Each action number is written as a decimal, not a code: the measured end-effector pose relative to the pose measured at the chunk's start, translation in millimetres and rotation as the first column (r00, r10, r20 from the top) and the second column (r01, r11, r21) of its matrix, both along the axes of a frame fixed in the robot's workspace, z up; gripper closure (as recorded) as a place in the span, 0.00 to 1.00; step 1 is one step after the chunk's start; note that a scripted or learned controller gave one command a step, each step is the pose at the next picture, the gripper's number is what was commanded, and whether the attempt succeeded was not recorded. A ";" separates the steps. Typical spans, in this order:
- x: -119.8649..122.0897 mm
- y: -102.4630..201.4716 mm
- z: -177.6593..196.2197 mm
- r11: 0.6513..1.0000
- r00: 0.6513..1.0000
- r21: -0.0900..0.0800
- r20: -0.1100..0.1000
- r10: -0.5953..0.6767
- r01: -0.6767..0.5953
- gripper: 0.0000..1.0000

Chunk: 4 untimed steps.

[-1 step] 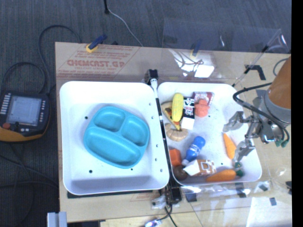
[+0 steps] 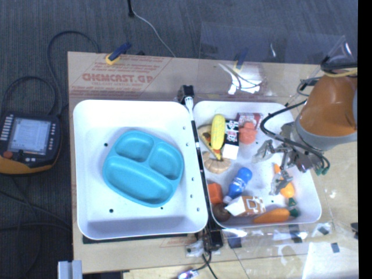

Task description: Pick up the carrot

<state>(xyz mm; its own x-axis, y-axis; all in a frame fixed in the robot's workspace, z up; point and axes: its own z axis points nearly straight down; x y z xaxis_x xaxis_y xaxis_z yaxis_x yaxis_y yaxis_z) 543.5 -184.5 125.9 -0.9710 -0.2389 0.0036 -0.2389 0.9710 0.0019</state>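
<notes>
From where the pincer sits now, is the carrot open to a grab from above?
Probably yes. The carrot lies along the right bin's near wall with its top bare. The pincer hovers just up from it. The small carton and the wall crowd its sides, so finger room looks tight.

Two bins side by side on bench [image 2: 87, 77]. Left bin [image 2: 93, 214]: divided plate [image 2: 143, 166] at centre. Right bin [image 2: 311, 205]: carrot [image 2: 271, 216] along near edge, toward right corner; carton [image 2: 249, 204] just behind it; bottle [image 2: 239, 182] mid-bin; banana [image 2: 217, 132] near far-left corner. Gripper [image 2: 283, 173] over right side. Handheld controller [image 2: 28, 142] left of bench.
</notes>
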 end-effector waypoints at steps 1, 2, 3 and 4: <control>-4.0 -14.3 -35.0 0.981 0.981 -0.003 0.014 0.193 -0.193 0.00; -0.4 -13.8 -22.4 0.981 0.981 -0.011 0.022 0.195 -0.194 1.00; -0.9 -13.2 -23.4 0.981 0.981 -0.010 0.020 0.195 -0.195 0.00; -26.2 -34.7 -34.1 1.000 1.000 0.001 0.023 -0.019 0.019 0.00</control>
<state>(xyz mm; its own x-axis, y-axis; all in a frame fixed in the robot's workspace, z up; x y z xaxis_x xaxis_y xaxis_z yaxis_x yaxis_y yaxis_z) 517.3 -219.2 91.8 -0.9752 -0.2205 -0.0192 -0.2205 0.9754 -0.0030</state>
